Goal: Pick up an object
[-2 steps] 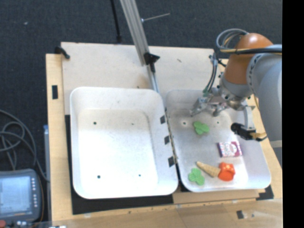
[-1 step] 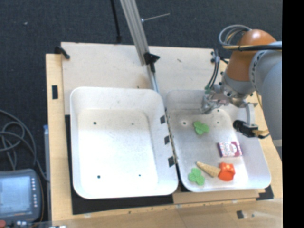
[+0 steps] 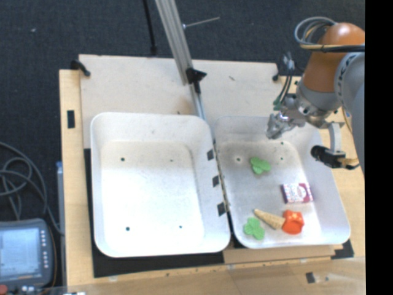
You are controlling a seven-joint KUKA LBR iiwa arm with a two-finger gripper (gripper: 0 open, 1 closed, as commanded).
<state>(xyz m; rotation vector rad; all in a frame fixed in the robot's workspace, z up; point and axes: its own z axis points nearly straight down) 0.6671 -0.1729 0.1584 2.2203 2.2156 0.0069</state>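
Observation:
The right bin (image 3: 319,226) holds a green leafy piece (image 3: 260,165), a small purple-and-white box (image 3: 296,193), a tan cone (image 3: 268,219), an orange-red piece (image 3: 293,222) touching the cone's wide end, and a second green piece (image 3: 253,228) near the front rim. My gripper (image 3: 276,129) hangs over the bin's far edge, above and to the right of the first green piece, well apart from every object. Nothing shows between its fingers.
The left bin (image 3: 104,134) stands beside the right one, with a few small dark specks on its floor. A slanted metal rail (image 3: 178,42) rises from the bench behind the bins. A monitor (image 3: 24,254) sits off the bench at lower left.

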